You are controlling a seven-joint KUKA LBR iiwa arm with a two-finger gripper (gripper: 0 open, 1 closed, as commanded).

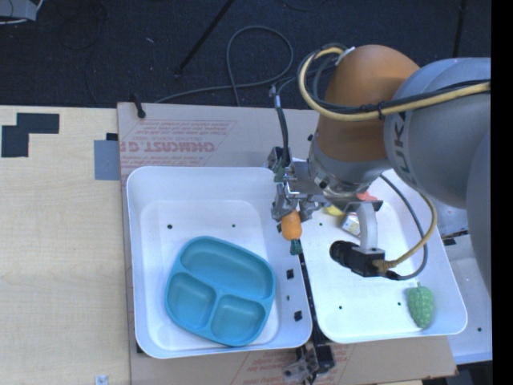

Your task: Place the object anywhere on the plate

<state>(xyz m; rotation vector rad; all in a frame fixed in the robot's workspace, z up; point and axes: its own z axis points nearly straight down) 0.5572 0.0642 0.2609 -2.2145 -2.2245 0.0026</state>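
Here the end effector (290, 212) hangs over the seam between the two bins, and its fingers are closed on a small orange object (291, 226), which sits just below them. The blue plate (220, 289) lies in the left bin (152, 191), at about seven o'clock from the object and apart from it. In the right bin (449, 315) a green item (421, 305) rests near the five o'clock corner.
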